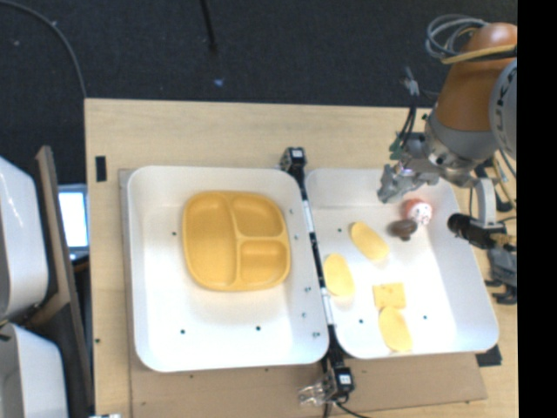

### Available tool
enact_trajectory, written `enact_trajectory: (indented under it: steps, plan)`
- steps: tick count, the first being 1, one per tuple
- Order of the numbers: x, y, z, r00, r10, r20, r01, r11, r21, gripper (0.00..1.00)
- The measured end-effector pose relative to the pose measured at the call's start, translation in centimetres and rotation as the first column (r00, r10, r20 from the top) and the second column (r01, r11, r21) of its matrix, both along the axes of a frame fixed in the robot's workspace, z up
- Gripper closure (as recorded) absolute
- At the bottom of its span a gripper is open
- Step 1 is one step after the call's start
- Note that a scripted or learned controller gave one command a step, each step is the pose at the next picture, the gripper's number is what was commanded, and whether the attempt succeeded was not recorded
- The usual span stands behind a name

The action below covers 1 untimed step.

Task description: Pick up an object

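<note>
Camera view: moulded yellow compartment tray [236, 239] in left white bin [157, 320]. Right white bin [461, 320] holds yellow pieces; small red-and-white rounded object [417, 212] at far right, gripper [397, 184] just beside it. Finger state: cannot tell. Probably centre over the object before descending.

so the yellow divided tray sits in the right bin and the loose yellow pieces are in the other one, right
Not quite: the camera view shows the yellow divided tray in the left bin. The loose yellow pieces lie in the other one, the right bin, as you said.
</note>
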<state>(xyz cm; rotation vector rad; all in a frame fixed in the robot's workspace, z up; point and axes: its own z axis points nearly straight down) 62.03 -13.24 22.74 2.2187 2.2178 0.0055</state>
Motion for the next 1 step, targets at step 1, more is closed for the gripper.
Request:
enact_trajectory:
  steps: [1]
  plan:
    - [-1.74,5.39,0.91,1.000,0.004,-0.004,-0.004,1.000,0.002,1.00]
